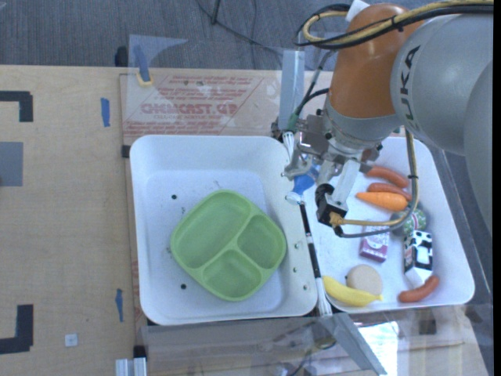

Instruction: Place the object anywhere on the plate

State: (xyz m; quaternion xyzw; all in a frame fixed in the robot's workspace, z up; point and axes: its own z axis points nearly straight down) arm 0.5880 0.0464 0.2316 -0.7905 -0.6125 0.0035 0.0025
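A light green divided plate (228,245) lies in the left white bin (149,210), with nothing on it. My gripper (311,185) hangs over the wall between the two bins, just past the plate's upper right edge. A small blue object (300,184) shows at the gripper's lower end, over the left bin's right rim. The wrist hides how the object is held. The orange-banded arm comes in from the upper right.
The right bin (454,280) holds a carrot (383,200), two red sausages (389,178), a banana (350,291), a round beige piece (364,277), a pink packet (374,247), a black-and-white carton (420,251) and a hot dog (419,288). A cable loops below the wrist.
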